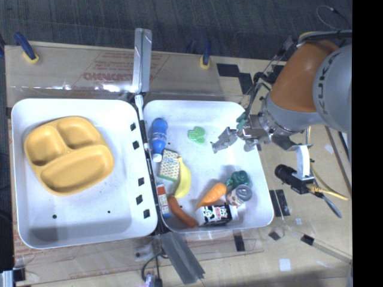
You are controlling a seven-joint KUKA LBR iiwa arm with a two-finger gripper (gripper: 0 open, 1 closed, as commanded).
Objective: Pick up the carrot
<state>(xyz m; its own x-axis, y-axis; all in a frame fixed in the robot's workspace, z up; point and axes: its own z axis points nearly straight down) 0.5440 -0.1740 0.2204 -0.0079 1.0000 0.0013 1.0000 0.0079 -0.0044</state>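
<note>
The orange carrot [212,194] lies tilted in the lower part of the right bin [179,109], its thick end up and to the right. It rests between a yellow banana [182,181] on its left and a small tin can [242,192] on its right. My gripper [222,142] hangs over the right bin's upper right area, above and slightly right of the carrot and well apart from it. Its fingers point left and look slightly apart, with nothing between them.
Also in the right bin are a blue bottle [158,134], a green toy [196,135], a patterned box [169,165], a sausage [180,211], a cow-print carton [216,214] and a dark green item [239,177]. A yellow divided plate [67,153] fills the left bin [90,220].
</note>
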